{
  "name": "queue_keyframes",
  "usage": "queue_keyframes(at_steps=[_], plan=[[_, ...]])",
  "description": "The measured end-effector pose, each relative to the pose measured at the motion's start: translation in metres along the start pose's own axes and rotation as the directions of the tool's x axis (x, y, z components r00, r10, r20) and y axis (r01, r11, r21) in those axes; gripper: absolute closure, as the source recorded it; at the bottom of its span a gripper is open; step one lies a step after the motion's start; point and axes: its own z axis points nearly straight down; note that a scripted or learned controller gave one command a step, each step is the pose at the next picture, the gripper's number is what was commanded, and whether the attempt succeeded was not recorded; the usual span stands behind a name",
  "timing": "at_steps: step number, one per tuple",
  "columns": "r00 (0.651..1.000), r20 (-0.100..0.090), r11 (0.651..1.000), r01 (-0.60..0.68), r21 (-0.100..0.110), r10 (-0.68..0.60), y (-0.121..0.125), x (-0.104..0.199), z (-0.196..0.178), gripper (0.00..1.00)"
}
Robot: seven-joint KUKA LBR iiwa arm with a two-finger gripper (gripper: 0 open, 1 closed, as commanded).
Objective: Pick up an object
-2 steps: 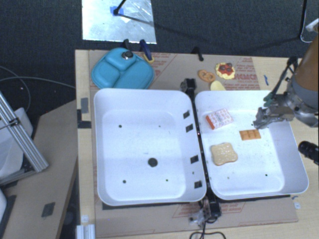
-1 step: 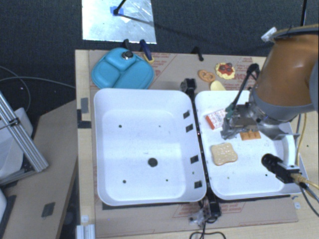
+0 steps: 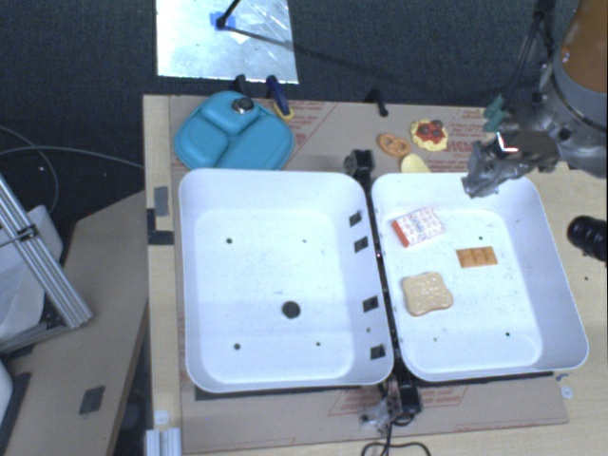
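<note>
claw: grey metal 2-finger claw [image 3: 480, 180] on the grey arm w/ orange band [image 3: 579, 60], comes in from the right, sits over the far rim of the right bin. Can't tell how the fingers stand, too blurry. Nothing visibly in it.
bins: 2 shallow white plastic bins w/ rounded corners, side by side on the brown cardboard-looking tabletop [image 3: 323, 122]. left bin [image 3: 204, 255], right bin [image 3: 551, 283].
right bin stuff: 3 things, all apart from each other. 1 red & white printed flat packet [image 3: 418, 227] near the far left part, 1 small orange rectangular block [image 3: 477, 257] to its right, 1 tan toast-shaped slice [image 3: 427, 294] nearer the middle.
left bin stuff: 1 small dark round disc [image 3: 291, 310].
behind the bins: 1 blue plastic divided tray [image 3: 234, 137], 1 tan pretzel-ish piece [image 3: 392, 144], 1 round red-topped piece [image 3: 429, 134], 1 pale yellow rounded piece [image 3: 414, 164].
further back: 1 shiny silver foil-like sheet [image 3: 226, 25].
</note>
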Motion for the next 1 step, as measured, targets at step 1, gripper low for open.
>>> queue_keyframes(at_steps=[1], plan=[[1.000,0.001,1.000,0.002,0.019,-0.002,0.0436,0.0695,0.0322,1.00]])
